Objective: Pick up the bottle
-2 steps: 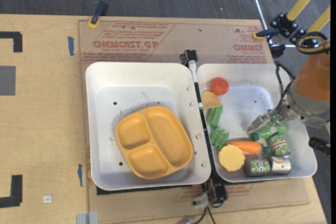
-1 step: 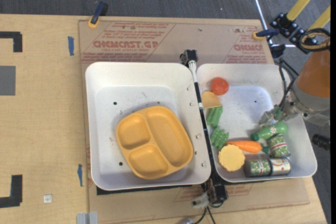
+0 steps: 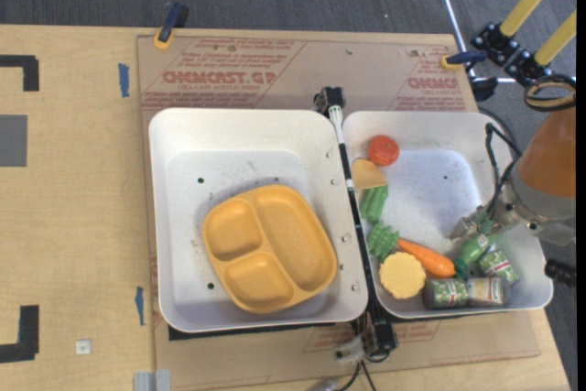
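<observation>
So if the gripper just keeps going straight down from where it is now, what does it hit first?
Most likely the green bottle at the right bin's near right corner. The gripper hangs right over it, pointing down. Depth is hard to judge, so it may already be touching.

We see an evenly lit scene under soft, diffuse light from overhead, bright without harshness. The 2 white bins (image 3: 174,224) come close to overexposure, their walls losing detail, with mild glare on the yellow tray (image 3: 267,245). Shadows are faint and short, gathering under the bins' near edges. Focus is fair at centre; small objects look soft and grainy, and the orange band (image 3: 558,156) at the right blurs.
</observation>
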Robot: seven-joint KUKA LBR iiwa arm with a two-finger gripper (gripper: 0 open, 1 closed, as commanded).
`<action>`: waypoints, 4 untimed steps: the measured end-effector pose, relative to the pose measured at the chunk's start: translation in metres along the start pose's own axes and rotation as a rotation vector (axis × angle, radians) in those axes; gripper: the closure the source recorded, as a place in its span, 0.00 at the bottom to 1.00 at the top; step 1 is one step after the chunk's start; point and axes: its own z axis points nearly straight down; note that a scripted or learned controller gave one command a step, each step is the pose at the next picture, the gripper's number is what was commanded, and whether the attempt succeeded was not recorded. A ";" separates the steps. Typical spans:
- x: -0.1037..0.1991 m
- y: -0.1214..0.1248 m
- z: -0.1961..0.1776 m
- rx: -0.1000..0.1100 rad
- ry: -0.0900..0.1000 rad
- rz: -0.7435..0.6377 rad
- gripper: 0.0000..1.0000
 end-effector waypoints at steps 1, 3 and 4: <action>-0.024 -0.036 0.000 0.001 0.005 -0.390 1.00; 0.042 0.033 -0.061 0.016 0.014 -0.084 1.00; -0.005 0.016 -0.053 0.013 0.012 -0.281 1.00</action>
